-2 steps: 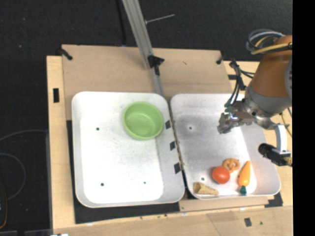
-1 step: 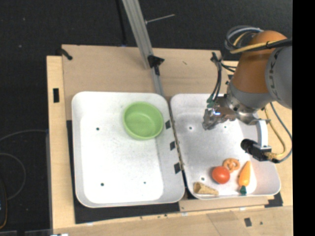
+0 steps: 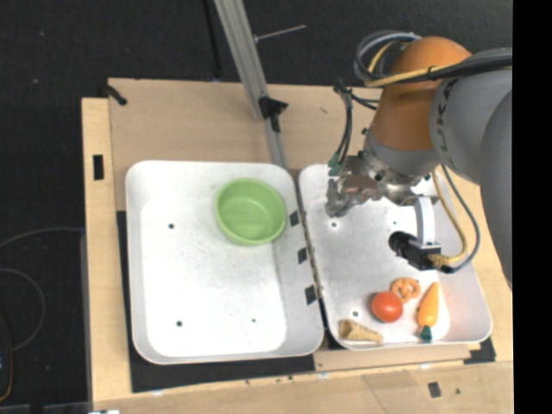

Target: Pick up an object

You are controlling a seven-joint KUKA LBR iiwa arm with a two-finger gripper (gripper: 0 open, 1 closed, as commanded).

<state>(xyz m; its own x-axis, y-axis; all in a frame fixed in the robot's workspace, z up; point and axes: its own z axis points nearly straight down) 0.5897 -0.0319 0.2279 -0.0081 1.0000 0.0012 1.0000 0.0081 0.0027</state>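
My gripper (image 3: pixel 339 202) hangs over the upper left part of the right bin (image 3: pixel 362 248), its fingers pointing down, and nothing shows between them. At that bin's lower right lie a red tomato (image 3: pixel 387 306), an orange carrot (image 3: pixel 429 305), a small orange pretzel-like piece (image 3: pixel 404 288) and a tan wedge (image 3: pixel 360 332). All of these sit well below and to the right of the gripper. A green bowl (image 3: pixel 251 211) stands upright in the top right of the left bin (image 3: pixel 190 291).
A grey metal pole (image 3: pixel 246 59) slants from the top of the view down to the gap between the bins. A black cable and connector (image 3: pixel 414 248) hang from the wrist over the right bin. The wooden bench (image 3: pixel 172 119) surrounds both bins.
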